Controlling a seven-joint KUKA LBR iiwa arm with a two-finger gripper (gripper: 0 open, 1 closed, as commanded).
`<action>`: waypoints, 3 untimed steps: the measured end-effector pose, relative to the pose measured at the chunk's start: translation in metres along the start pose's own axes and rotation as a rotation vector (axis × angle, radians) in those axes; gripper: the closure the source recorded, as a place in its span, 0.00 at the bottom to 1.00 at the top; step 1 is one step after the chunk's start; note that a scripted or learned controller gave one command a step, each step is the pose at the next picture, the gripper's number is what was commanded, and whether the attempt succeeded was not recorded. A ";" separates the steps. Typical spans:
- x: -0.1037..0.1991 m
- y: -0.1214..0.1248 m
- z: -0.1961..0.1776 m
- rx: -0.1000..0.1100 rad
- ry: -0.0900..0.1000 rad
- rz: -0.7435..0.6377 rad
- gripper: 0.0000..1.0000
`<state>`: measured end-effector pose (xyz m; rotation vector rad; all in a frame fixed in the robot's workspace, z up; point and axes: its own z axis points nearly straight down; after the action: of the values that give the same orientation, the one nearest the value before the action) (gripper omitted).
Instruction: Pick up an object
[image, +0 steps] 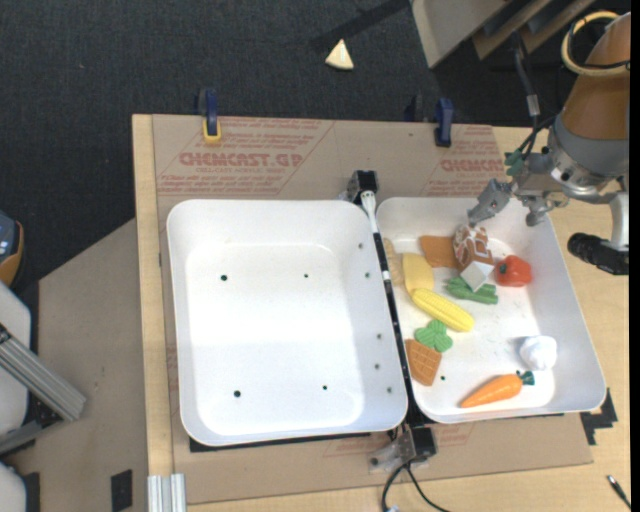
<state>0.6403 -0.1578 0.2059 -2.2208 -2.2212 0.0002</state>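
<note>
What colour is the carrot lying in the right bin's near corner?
Orange, with a small green top: the carrot, seen in the camera view.

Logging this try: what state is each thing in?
End effector: fingers spread, above right bin's far end, holding nothing.
Left bin: bare white floor.
Right bin: holds the toys.
Toy carrot: lying flat, near edge.
Toy corn: lying flat, mid-bin.
Toy tomato: resting beside a green piece.
White object: resting apart, near right wall.
</note>
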 end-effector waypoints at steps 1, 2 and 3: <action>0.029 -0.069 0.036 0.009 0.004 0.001 0.00; 0.055 -0.033 0.123 0.001 -0.001 -0.002 0.00; 0.063 0.000 0.119 0.018 -0.001 0.005 0.00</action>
<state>0.6407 -0.0946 0.0870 -2.2172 -2.2076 0.0203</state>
